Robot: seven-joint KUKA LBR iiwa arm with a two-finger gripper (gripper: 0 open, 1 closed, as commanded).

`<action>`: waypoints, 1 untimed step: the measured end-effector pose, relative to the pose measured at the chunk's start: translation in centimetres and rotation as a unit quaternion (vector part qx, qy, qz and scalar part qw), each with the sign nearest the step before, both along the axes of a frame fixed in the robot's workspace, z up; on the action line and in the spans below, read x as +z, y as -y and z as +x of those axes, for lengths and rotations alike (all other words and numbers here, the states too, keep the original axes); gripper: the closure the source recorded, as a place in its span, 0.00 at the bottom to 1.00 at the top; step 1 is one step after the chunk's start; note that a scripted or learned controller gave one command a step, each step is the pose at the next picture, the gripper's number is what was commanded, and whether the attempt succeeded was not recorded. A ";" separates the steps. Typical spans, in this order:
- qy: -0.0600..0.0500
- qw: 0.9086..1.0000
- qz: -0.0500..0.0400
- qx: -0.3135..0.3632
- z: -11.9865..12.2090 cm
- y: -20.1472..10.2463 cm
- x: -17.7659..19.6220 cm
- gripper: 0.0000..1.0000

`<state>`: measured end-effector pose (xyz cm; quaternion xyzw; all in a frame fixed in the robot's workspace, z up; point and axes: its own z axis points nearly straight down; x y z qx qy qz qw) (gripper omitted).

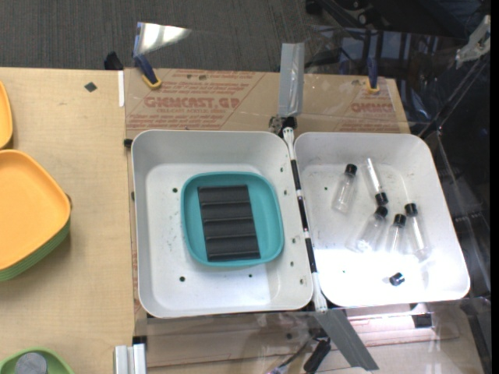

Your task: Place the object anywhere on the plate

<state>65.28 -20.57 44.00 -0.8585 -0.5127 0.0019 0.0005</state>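
One teal plate; five clear vials; one loose cap.

wooden bench, two white bins, orange plates

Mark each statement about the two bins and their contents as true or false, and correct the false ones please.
1. The teal plate lies in the left bin. True.
2. The clear vials lie on the plate. False: they lie in the right bin.
3. A dark ribbed block rests on the plate. True.
4. The vials have white caps. False: the caps are black.
5. One loose black cap lies near the front of the right bin. True.
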 end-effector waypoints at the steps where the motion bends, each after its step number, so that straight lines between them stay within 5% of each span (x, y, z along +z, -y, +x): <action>1: 0.000 0.998 0.000 -0.065 0.7 0.6 0.0 0.00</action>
